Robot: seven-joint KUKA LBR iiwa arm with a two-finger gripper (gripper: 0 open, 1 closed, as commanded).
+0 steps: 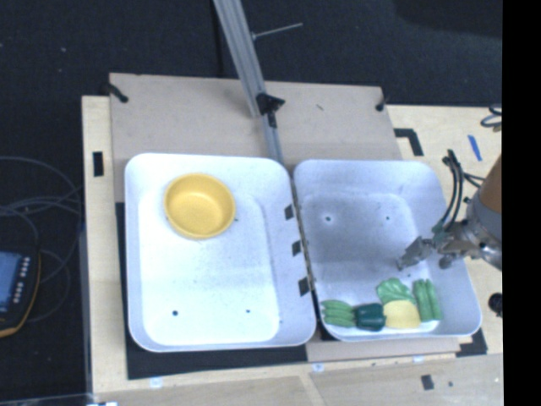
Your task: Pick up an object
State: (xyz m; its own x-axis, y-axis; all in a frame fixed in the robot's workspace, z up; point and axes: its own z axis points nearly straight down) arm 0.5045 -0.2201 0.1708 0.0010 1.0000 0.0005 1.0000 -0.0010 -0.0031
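Overhead, two shallow white plastic bins sat side by side on the bench. The left bin (203,320) held a round yellow plastic bowl (199,205) in its 11 o'clock quarter, upright, apart from the bin walls. The right bin (355,193) held a small cluster of toy pieces along its 6 o'clock wall. From left to right the cluster comprised a green ribbed pod-shaped piece (337,312), a dark green blocky piece (369,316), a pale yellow rounded piece (402,315) and a green ribbed upright piece (425,299), with a bright green leafy piece (392,291) just behind the yellow one. The pieces lay touching or just beside one another; their exact contact could not be resolved at this sharpness.

The grey arm entered from 3 o'clock, its orange band (493,186) visible at the frame edge. The two-finger gripper (427,252) hung over the right bin's 4 o'clock region, just above the cluster at roughly its 1 o'clock side. Its fingers appeared spread, one tip (412,254) pointing toward 9 o'clock and the other nearer the wrist, though the blur made this uncertain. No piece sat between them. All toy pieces rested on the bin floor.
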